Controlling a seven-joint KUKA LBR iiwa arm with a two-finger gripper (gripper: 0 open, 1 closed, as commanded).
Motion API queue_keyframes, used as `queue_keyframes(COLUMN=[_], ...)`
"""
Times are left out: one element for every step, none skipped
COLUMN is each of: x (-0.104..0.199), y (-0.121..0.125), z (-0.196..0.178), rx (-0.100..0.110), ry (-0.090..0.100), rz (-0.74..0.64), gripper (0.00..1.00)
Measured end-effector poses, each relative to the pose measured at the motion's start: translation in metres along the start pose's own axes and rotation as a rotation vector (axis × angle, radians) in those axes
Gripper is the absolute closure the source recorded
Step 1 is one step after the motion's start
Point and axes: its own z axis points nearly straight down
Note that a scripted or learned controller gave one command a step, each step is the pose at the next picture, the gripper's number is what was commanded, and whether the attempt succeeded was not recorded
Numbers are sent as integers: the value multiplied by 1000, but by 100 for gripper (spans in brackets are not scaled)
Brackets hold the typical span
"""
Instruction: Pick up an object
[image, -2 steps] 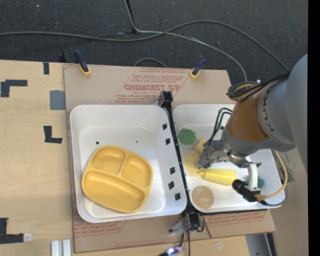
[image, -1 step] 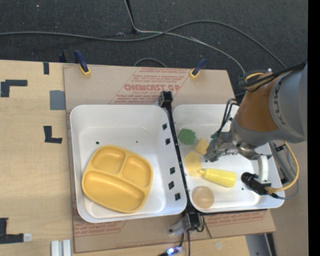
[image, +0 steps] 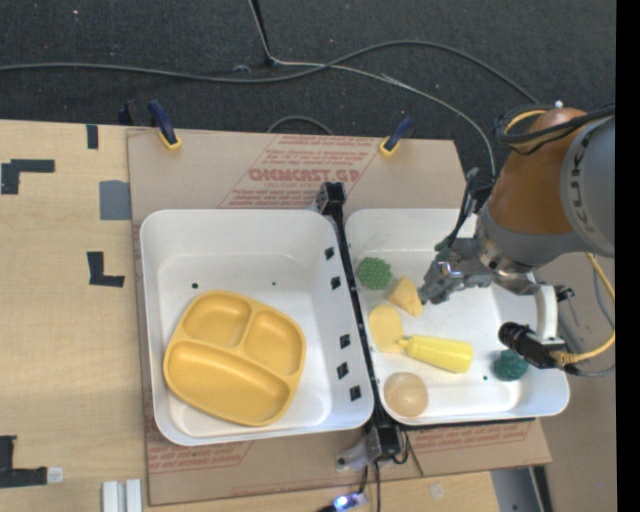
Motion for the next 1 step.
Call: queue_keyframes(x=[1], y=[-2], z=[-63], rx=[-1], ry=[0], rz=[0], gripper=[100])
